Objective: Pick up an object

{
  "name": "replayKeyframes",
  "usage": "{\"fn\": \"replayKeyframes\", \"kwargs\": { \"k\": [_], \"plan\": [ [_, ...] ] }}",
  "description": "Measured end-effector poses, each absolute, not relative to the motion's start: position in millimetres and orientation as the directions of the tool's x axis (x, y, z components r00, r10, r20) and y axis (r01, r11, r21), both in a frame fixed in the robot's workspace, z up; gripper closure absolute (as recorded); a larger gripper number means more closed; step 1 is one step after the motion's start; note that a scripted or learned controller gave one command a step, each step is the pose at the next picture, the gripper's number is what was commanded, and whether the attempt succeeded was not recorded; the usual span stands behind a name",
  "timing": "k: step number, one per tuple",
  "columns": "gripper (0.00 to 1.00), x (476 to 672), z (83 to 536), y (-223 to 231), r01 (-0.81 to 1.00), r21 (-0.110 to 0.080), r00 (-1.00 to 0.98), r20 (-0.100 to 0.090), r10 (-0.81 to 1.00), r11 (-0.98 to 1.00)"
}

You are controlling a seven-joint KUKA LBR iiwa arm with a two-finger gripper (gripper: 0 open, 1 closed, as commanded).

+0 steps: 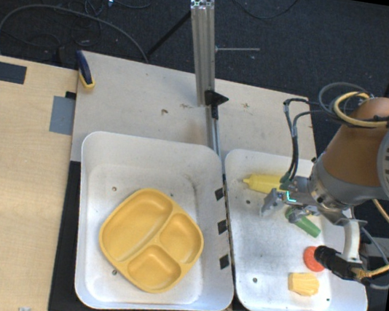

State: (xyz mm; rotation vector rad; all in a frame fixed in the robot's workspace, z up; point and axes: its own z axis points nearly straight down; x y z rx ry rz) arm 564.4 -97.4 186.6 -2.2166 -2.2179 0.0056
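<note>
The grey arm with the orange band (362, 146) is reaching in from the right and hanging over the right-hand shallow white bin (263, 273). Its end effector (276, 199) is sitting low above the upper part of that bin, and the two thin fingers (269, 203) are pointing down toward the bin floor with a narrow gap between them; nothing is showing between them.

Just to the left of the end effector, a yellow oblong plastic object (261, 182) is lying near the bin's upper left corner, close beside the fingers but not gripped. A small green cylindrical object (307, 224) is lying just to the right of the end effector, partly under the wrist. Lower in the same bin, a round red-orange object (312, 258) is resting near the right edge, and a pale yellow blocky object (304, 283) is lying just below it.

The left-hand shallow white bin (104, 165) is holding a yellow plastic divided plate with three compartments (152, 238), which is lying flat toward the bin's lower middle. Both bins are sitting side by side on the light-coloured table (5, 186).
</note>
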Motion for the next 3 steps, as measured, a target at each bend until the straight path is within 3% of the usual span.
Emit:
{"fn": "replayKeyframes", "kwargs": {
  "k": [1, 2, 3],
  "plan": [
    [0.0, 565.1, 187.8, -97.6, 1.0, -0.004, -0.001, 0.001, 1.0, 0.001],
    [0.0, 572.9, 139.3, -95.9, 1.0, -0.007, -0.001, 0.001, 1.0, 0.001],
    [0.0, 573.9, 102.5, -96.7, 1.0, 0.002, 0.0, -0.001, 1.0, 0.0]
  ]
}}
